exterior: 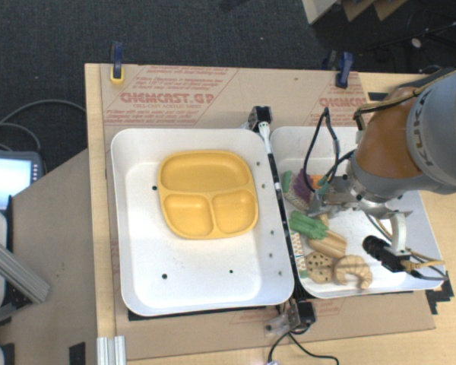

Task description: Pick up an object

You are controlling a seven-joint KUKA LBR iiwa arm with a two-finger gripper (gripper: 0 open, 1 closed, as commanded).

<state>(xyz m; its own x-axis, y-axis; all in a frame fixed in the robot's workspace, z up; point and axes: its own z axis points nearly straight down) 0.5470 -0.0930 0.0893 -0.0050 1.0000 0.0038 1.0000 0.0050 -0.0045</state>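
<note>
From my remote seat, tan toy croissant [354,271] and round cookie [316,264] nearest in the right white bin [422,280], green plastic toy [308,224] beyond, grey arm bent low over them, gripper [324,198] beside the toys, grip state I cannot tell, yellow divided tray [208,192] in left bin [137,226].

A yellow plate [208,193] with 3 compartments lies in the left bin [133,226], toward its far edge and touching none of its walls. Both bins sit on a brown board [175,97] printed with red lettering, held at its far edge by 2 blue clamps [118,61], 1 near each far corner. A tablet [6,175] glows beyond the board's left edge.
</note>
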